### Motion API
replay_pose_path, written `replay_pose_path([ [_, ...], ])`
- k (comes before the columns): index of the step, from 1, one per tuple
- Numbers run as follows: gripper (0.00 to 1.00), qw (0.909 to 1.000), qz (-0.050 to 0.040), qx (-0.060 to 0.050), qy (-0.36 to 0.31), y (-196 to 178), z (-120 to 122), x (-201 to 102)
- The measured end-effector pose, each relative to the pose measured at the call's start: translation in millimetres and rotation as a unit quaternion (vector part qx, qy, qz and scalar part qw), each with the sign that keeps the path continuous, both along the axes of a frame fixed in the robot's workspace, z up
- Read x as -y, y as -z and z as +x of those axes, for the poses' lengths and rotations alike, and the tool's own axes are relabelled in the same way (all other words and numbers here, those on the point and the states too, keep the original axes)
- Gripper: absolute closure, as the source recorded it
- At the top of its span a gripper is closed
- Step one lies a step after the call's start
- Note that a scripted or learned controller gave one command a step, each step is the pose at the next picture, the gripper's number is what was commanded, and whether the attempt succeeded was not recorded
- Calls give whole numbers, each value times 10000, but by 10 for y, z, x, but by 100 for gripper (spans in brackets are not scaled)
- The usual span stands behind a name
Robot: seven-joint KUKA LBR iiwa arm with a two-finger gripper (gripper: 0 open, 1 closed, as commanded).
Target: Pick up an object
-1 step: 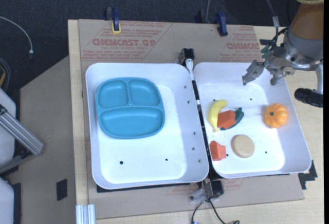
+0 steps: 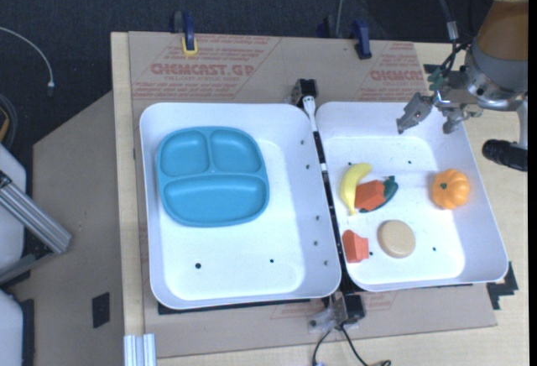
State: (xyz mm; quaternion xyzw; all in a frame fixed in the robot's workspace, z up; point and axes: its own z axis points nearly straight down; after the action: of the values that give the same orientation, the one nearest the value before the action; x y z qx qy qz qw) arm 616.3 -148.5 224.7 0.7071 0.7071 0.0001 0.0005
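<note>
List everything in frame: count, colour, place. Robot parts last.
divided plate: 1, blue, three compartments, in the left bin
banana: 1, yellow, right bin, left of centre, against the carrot
carrot: 1, orange-red with a green top, right bin, beside the banana
pumpkin: 1, orange, right bin, near its right wall
round cookie: 1, tan, right bin, lower middle
small block: 1, red-orange, right bin, lower left, next to the cookie
bins: 2, white, shallow, side by side on the board
clamps: 2, blue, on the board's far edge
board: 1, brown, under both bins
arm: 1, grey with orange band, upper right
gripper: 1, grey, fingers apart, over the right bin's far edge, holding nothing
</note>
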Motion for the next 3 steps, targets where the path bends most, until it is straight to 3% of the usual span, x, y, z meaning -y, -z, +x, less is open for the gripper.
replay_pose_path([
  [2, 0, 10000, 13, -44, 2, 1268, -107, 2],
  [3, 0, 10000, 8, -26, -1, 1411, -111, -4],
])
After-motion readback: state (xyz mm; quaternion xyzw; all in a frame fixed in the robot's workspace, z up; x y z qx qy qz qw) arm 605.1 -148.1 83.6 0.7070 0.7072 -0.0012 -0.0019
